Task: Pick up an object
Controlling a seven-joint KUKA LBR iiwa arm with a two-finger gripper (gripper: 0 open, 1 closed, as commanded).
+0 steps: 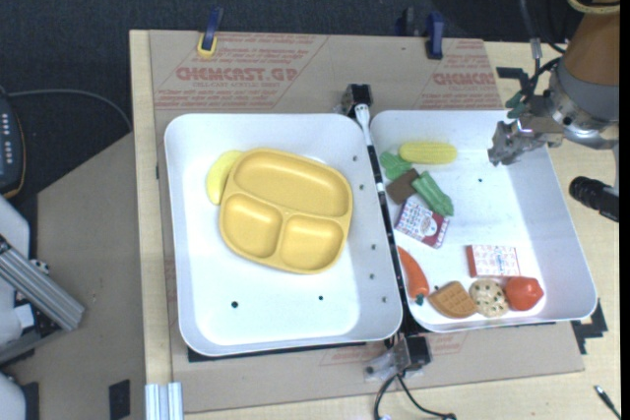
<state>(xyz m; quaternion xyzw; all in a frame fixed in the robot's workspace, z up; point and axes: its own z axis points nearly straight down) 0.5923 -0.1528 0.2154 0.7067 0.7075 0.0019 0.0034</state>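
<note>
My gripper (504,150) hangs over the far right part of the right bin (551,211), above bare white floor, with nothing seen between its fingers. To its left lies a yellow corn cob (428,152). Below that are green toy pieces (423,187), a red and white packet (422,222), an orange carrot (413,272), a small red and white box (492,261), a brown cookie piece (453,300), a round cracker (485,296) and a red tomato (523,291).
The left bin (197,280) holds a yellow three-compartment tray (285,210) with a yellow banana-like piece (221,176) at its left edge. A black divider clamp (358,98) sits between the bins. The arm's orange band (596,44) is at the right edge.
</note>
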